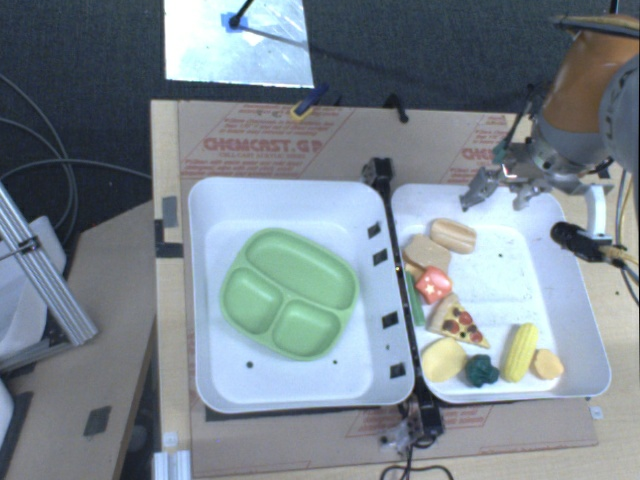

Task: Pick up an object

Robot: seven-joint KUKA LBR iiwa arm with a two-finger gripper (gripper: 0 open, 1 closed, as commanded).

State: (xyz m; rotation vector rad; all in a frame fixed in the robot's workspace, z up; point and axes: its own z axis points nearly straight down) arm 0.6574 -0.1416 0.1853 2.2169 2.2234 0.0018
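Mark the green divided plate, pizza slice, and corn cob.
green divided plate (288,292): camera view, central ridge.
pizza slice (457,321): camera view, topping face.
corn cob (520,351): camera view, mid-cob.

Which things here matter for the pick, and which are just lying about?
For the pick:
- hand, above the right bin's far edge
- right bin
- toy foods in it: bun, pizza slice, corn, broccoli

Lying about:
- left bin
- green tray in it
- foil sheet
- cables
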